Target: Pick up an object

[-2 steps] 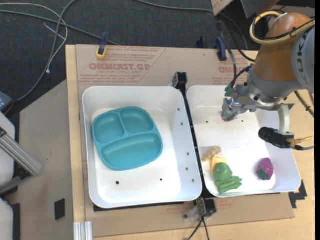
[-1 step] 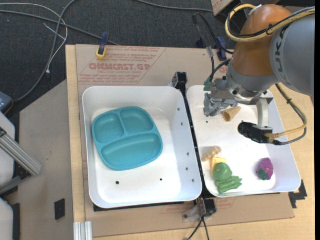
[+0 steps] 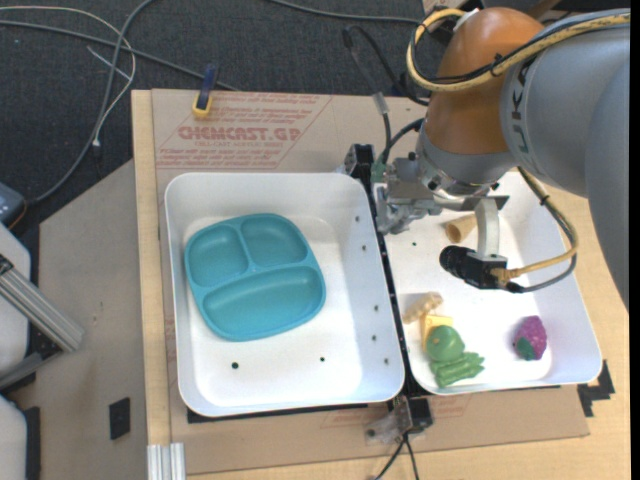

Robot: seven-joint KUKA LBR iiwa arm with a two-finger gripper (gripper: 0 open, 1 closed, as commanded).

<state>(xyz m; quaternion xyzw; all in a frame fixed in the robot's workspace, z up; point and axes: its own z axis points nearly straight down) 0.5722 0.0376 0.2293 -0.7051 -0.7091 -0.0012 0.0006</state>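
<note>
Fingers (image 3: 392, 213) hung by the left wall of the right bin (image 3: 500, 323), apart or together could not be told, tan piece (image 3: 460, 230) just right of them, green toy (image 3: 447, 350) and purple toy (image 3: 530, 337) farther off, teal plate (image 3: 256, 274) to their left.

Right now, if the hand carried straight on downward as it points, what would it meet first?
Most likely the bare floor of the right bin, just beside its left wall, since the hand points down there. Depth is unclear from this view.
</note>
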